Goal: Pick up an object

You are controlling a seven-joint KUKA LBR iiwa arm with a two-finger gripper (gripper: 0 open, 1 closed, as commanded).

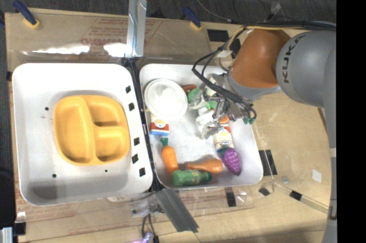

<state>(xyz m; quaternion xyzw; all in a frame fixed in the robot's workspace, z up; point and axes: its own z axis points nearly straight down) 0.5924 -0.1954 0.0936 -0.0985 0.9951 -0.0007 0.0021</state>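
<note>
Camera view, from above: my two-finger gripper (213, 122) is down inside the shallow white right-hand bin (247, 176), toward its three o'clock side, amid a tangle of cables and wrist hardware. Whether I have anything in my grasp I cannot tell.

The step in hand looks like the descent and choice of a target. Candidates lie close: a small bottle with a white and orange label (223, 138) just at five o'clock of me, with a purple plastic bunch of grapes (231, 160) touching its lower end. Further toward six o'clock lie an orange plastic carrot (169, 159) and a dark green plastic cucumber-like piece (191, 178). A white round bowl (166, 97) sits at ten o'clock.

The left white bin (28, 122) carries a yellow divided plastic tray (91, 128).

Next, I judge, I must settle over one item, the bottle being nearest, close on it squarely, then lift straight up without snagging the grapes.
</note>
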